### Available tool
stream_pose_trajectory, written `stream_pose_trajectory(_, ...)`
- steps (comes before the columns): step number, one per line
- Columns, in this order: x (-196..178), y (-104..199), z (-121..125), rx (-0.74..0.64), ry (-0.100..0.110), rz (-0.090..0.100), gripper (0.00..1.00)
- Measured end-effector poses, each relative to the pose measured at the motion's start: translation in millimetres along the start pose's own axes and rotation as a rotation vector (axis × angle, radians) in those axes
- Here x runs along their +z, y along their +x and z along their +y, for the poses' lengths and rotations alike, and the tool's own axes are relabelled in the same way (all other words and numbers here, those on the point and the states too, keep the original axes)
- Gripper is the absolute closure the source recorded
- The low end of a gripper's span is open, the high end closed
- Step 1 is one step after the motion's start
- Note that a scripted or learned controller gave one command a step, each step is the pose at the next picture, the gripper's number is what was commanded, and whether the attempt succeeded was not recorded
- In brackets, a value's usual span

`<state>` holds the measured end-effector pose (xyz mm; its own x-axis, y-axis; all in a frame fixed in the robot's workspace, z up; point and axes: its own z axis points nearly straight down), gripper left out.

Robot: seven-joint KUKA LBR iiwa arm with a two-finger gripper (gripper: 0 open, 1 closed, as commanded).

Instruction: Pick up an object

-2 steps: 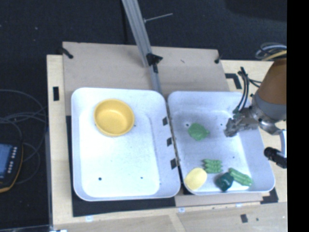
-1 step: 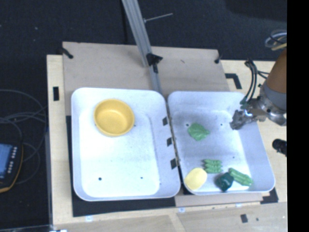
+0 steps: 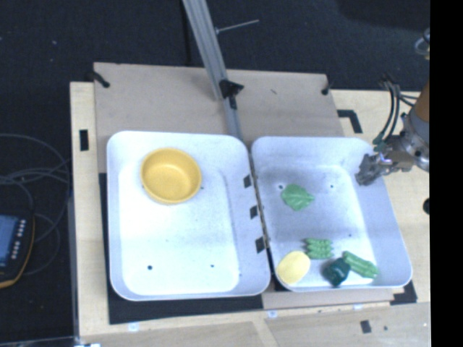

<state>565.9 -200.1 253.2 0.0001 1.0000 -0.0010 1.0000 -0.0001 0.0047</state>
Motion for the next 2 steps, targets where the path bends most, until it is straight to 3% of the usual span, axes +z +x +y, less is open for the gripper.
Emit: stream_pose_trajectory(2, -12.5, 102.8, 2.4, -0.004, 0.003, 0.002, 1.00)
